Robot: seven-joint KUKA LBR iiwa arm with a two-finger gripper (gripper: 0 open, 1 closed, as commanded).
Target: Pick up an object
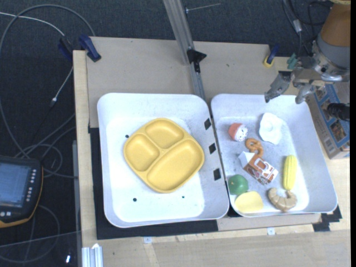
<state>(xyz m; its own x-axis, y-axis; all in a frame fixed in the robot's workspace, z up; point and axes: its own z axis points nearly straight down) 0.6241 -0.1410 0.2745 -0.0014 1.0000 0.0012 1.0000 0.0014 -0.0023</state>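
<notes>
My gripper [289, 92] hangs open above the far edge of the right bin [317, 149], its two fingers spread with nothing between them. Below it in that bin lie a white crumpled object [271, 128], a small red-and-white toy [238, 131], a pretzel [254, 146], a brown-and-white carton [259, 169], a corn cob [289, 172], a green apple [238, 184], a yellow piece [250, 202] and a tan pastry [282, 198]. The white object lies nearest the gripper, just in front of it.
The left bin [111, 149] holds a yellow three-part plate [163, 154]. A metal pole [181, 21] rises at the back between the bins. Black clips [211, 147] sit along the divide. Cables and a pendant [16, 188] lie left of the bench.
</notes>
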